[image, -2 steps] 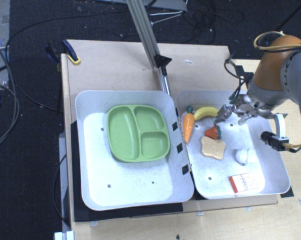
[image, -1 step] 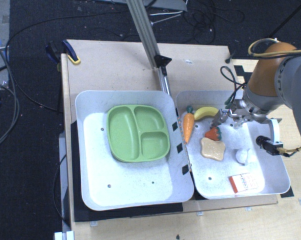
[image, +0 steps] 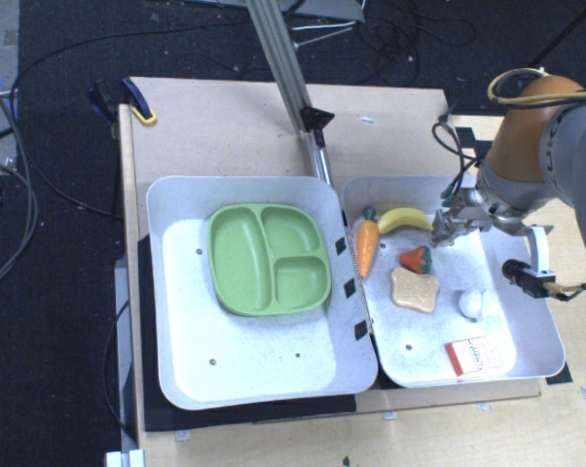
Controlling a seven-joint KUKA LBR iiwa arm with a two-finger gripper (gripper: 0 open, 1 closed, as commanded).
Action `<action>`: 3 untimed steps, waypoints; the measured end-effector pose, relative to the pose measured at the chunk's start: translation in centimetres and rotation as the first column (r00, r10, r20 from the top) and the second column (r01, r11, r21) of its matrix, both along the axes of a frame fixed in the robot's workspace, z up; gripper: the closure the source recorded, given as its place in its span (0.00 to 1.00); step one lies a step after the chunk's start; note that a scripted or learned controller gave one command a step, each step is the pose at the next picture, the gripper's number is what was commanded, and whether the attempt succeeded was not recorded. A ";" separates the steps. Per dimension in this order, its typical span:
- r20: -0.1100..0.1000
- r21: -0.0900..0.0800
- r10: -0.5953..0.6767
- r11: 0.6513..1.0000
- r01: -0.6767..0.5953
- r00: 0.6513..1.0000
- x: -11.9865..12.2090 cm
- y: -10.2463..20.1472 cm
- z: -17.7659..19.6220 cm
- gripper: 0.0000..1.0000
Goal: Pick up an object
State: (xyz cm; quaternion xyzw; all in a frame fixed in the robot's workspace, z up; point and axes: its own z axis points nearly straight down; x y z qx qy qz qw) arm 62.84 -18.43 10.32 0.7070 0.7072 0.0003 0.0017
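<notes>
Green divided plate point(image: 270, 258) fills the left bin point(image: 176, 358); in the right bin point(image: 536, 348) lie a carrot point(image: 367, 247), banana point(image: 402, 220), strawberry point(image: 416, 259), bread slice point(image: 414, 290), white egg point(image: 470, 304) and red box point(image: 478, 355). The gripper point(image: 447, 226) hovers at the banana's three o'clock; I cannot tell how it is set. Crowded items risk a glancing, failed grasp.

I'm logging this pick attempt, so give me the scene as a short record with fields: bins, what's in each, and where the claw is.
left bin: green divided plate
right bin: carrot, banana, strawberry, bread slice, white egg-like object, small red and white box
claw: over the right bin, beside the banana's right end
claw holding something: cannot tell
</notes>
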 end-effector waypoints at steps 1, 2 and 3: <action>0.003 0.000 0.002 1.000 -0.002 1.000 1.1 -0.1 5.1 1.00; 0.005 -0.001 0.002 1.000 -0.002 1.000 1.7 -1.0 10.8 1.00; 0.001 0.001 0.002 1.000 -0.002 1.000 1.8 -0.9 12.1 1.00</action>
